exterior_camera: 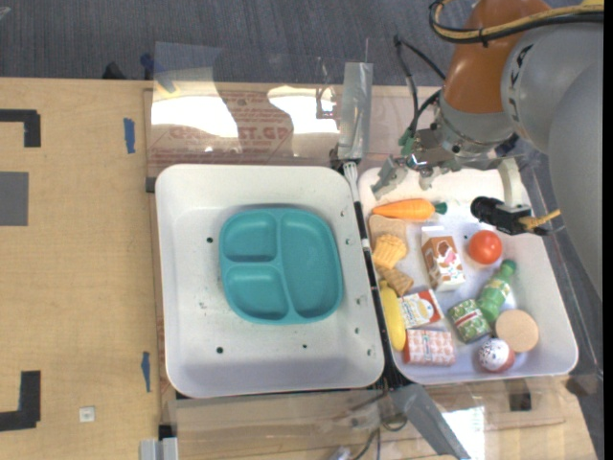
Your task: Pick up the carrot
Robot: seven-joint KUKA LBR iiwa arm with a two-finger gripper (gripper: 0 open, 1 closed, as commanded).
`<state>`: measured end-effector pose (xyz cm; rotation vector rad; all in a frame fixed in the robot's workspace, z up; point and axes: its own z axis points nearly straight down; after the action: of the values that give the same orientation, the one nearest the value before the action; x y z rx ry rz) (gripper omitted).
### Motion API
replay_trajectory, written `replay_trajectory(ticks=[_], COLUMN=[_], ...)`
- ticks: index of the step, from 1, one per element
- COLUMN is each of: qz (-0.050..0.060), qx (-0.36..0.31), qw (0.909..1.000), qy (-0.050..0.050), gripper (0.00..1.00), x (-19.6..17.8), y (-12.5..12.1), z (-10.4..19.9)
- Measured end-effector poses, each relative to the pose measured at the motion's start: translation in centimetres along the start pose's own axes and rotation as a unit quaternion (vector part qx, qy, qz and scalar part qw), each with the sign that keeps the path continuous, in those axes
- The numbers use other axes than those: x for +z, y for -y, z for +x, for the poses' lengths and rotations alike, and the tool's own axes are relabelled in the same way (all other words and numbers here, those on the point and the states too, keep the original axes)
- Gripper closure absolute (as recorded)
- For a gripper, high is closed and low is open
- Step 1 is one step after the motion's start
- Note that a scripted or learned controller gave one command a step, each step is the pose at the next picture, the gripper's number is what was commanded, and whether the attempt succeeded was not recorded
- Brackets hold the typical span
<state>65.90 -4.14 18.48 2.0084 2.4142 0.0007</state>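
Orange carrot (406, 208), prob. light, stiff, slick plastic; grab mid-body. Gripper (410, 165) just beside it, open or closed, can't tell.

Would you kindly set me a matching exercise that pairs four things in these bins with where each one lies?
Things:
1. carrot
2. plate
3. banana
4. tomato

Places:
A. alone in the left-hand bin
B. in the right-hand bin, along the wall it shares with the other bin
C. at the far end of its bin, closest to the gripper
D. just right of the carton

Pairs: 1-C, 2-A, 3-B, 4-D.
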Motion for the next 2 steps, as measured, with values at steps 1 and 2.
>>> replay_trajectory(ticks=[1,2], qz=[0.004,-0.006], qx=[0.049,0.074], qw=[0.9988,0.9973], qy=[0.000,0.002], gripper=[0.00,0.00], x=[6.4,9.1], y=[7.3,2.0], z=[-5.8,-6.5])
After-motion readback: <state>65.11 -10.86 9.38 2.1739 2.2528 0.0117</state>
